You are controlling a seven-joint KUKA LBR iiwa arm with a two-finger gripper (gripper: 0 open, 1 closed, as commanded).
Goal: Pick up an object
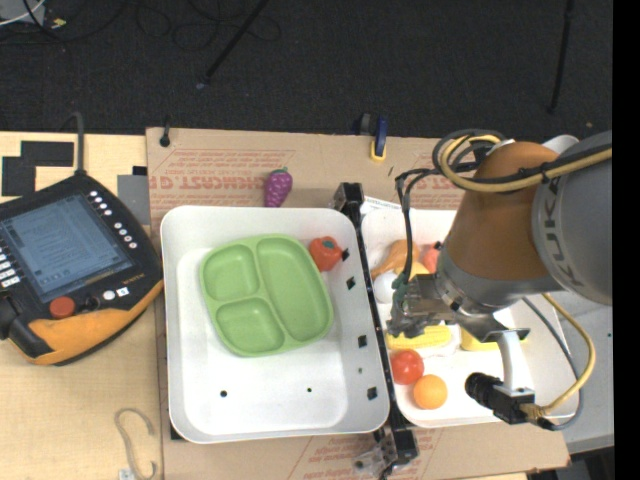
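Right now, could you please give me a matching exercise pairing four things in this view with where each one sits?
Things:
1. green divided plate
2. purple grapes
3. orange ball
4. teach pendant

Places:
A. on the cardboard behind the left bin
B. in the right bin, near its front edge
C. in the left bin
D. on the bench, left of both bins

Pairs: 1-C, 2-A, 3-B, 4-D
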